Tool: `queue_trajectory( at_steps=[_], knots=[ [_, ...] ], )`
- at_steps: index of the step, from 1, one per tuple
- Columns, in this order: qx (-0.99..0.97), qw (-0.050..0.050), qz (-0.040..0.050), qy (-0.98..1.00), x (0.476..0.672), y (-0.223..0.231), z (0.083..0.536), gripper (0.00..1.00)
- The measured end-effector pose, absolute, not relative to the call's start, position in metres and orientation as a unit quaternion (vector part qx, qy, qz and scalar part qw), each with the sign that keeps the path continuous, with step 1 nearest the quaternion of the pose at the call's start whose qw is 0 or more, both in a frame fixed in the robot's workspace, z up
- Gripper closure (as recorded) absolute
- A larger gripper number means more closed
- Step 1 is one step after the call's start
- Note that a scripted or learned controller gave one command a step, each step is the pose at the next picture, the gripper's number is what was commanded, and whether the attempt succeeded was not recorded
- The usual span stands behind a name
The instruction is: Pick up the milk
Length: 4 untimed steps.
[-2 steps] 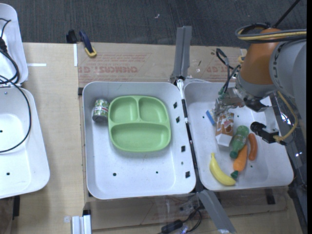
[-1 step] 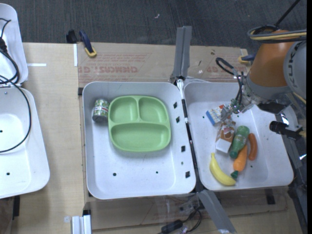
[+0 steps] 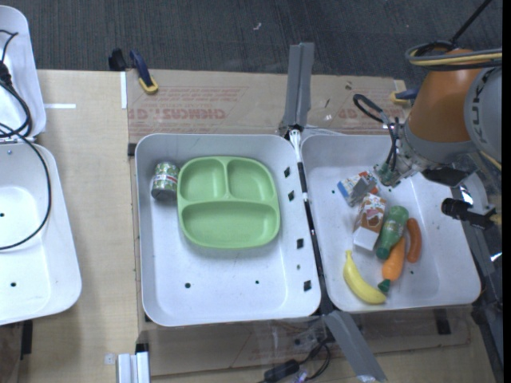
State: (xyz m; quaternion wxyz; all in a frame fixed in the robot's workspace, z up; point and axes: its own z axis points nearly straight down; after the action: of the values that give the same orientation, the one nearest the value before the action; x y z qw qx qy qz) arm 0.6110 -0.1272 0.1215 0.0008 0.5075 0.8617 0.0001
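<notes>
Two white bins sit side by side on the tabletop (image 3: 88,134). The left bin (image 3: 160,286) has a green plate (image 3: 229,203) in it. The plate has three parts. A small can (image 3: 164,180) with a green label lies just beside the plate, on its left, near the top left corner of the bin.

The right bin (image 3: 455,278) has a little pile of toy food. The milk (image 3: 370,222) is a small carton with a white bottom and a red and brown picture on it. It lies in the middle of the pile. A green bottle (image 3: 391,231) lies right against it on the right side. Next to the bottle is a red sausage (image 3: 413,240). An orange carrot (image 3: 393,266) lies below the bottle. A yellow banana (image 3: 361,281) lies at the bottom of the pile, just under the milk.

The arm (image 3: 447,106) is grey with an orange band, and it comes in from the right. The tool (image 3: 366,187) is low in the right bin, just above the milk and close to it. A blue and white thing (image 3: 348,188) lies just beside the tool on its left. I cannot tell if the tool is spread or pressed together, because it is small and dark here
</notes>
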Motion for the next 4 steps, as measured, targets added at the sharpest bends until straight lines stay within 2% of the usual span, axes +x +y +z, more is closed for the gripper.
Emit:
queue_trajectory(
  at_steps=[1, 2, 3, 4],
  knots=[
    [0.488, 0.004, 0.001, 0.873, 0.566, -0.119, 0.095, 0.0],
    [0.491, 0.007, 0.0018, 0.871, 0.568, -0.121, 0.106, 1.0],
    [0.491, 0.001, 0.0, 0.871, 0.588, -0.103, 0.093, 1.0],
    [0.491, 0.001, 0.0, 0.871, 0.588, -0.103, 0.093, 0.0]
  ],
)
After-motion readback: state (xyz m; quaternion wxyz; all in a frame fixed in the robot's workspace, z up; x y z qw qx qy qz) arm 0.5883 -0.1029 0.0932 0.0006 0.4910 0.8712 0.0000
